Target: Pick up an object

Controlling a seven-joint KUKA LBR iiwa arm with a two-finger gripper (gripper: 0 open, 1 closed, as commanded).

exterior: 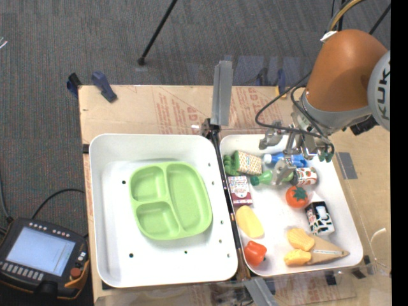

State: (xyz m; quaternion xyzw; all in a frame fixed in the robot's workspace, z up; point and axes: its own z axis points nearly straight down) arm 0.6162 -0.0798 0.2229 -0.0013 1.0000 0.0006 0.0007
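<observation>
**A:** Pincer (294, 164) first: your arm (344, 75) has it low over the far end of the right bin (354, 234), in among the cluster there. Whether it is released or clenched I cannot tell; the wrist and cables hide that.

**B:** And nothing grasped?

**A:** Nothing you could swear to. No piece shows plainly between the tips. Going from the near end outward: at the near rim you have the cone (328, 254), two yellow pieces (299, 247) beside it and a red pepper (255, 252). Further in lie a yellow oval (249, 221), a black-and-white carton (319, 218) and a small pink box (240, 190). Then the tomato (296, 196), and past it a green-and-tan packet (245, 162) and a small white and red cup (306, 176) just beside the pincer.

**B:** So which step is this?

**A:** I judge you are at the descent or the grasp itself, with the far cluster as the target. The pieces there crowd each other, so your next move calls for a firm hold on one piece and a straight lift clear of its neighbours.

**B:** The left bin (108, 234)?

**A:** It carries the green divided tray (171, 200), well apart from the work.
</observation>
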